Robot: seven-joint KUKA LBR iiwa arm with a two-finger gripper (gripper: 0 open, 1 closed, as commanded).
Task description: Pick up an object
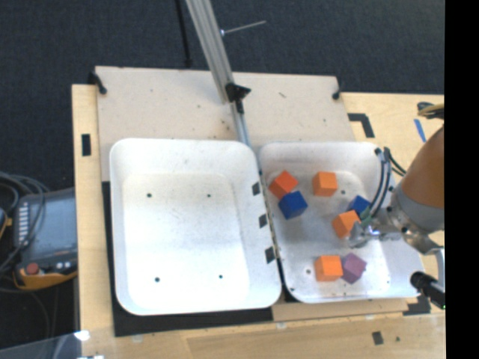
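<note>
The worktop (314, 103) carries two white bins side by side. The left bin (187, 226) is the bigger one in the view. The right bin (318, 155) holds the blocks: three orange blocks and a blue block (293, 204) in its middle, and a purple block (353, 267) near the front. The tool (364, 232) is low at the right side, just beside another orange block (345, 222). One cannot tell whether it is released or clenched.
</note>
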